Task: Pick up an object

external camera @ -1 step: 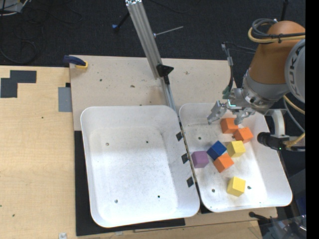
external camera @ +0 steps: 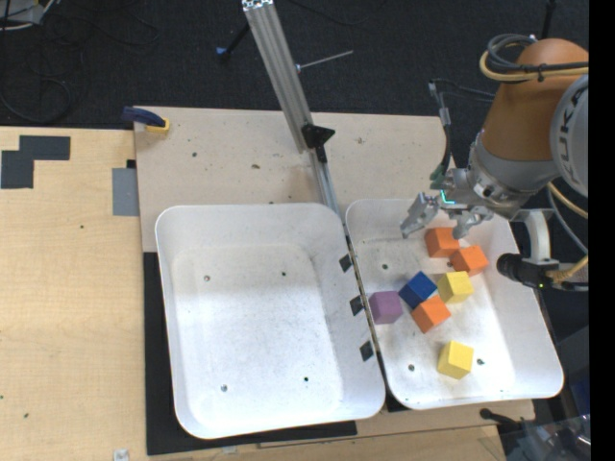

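Note:
Several small blocks lie in the right bin (external camera: pixel 538 373): an orange block (external camera: pixel 442 242) at the back, another orange block (external camera: pixel 470 259) beside it, a yellow block (external camera: pixel 455 286), a blue block (external camera: pixel 418 289), a third orange block (external camera: pixel 431 312), a purple block (external camera: pixel 386 306) near the divider and a second yellow block (external camera: pixel 455 358) toward the front. My gripper (external camera: pixel 444 221) hangs over the back of this bin, just above the rear orange block. Its fingers are spread apart, with nothing between them.
The left bin (external camera: pixel 183 238) sits beside the right one, with black clips along the shared edge. A slanted metal rail (external camera: pixel 283 75) rises behind the bins. A blue and yellow clamp (external camera: pixel 146 119) lies at the bench's back left.

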You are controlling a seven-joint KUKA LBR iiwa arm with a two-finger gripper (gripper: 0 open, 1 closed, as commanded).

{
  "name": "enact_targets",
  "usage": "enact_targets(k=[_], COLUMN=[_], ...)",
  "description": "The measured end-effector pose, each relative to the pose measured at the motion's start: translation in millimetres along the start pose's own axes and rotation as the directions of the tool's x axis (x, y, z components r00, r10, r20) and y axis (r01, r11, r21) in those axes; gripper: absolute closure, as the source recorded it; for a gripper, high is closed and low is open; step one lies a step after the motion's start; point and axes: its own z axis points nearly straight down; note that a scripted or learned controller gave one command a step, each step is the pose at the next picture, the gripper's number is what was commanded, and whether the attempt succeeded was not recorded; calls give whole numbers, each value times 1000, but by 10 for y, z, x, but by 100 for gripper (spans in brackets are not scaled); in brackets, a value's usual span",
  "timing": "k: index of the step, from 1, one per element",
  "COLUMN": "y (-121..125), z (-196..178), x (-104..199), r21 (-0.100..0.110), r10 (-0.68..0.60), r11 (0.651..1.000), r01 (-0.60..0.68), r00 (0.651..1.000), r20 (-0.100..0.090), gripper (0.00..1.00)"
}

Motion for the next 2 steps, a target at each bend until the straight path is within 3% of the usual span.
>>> enact_targets(k=[2], y=[-65], z=[1292], x=[2], r21=[7], r10=[1], r11=[1000], r01=[-1], r00=[1000], r20=[-1], gripper=[0])
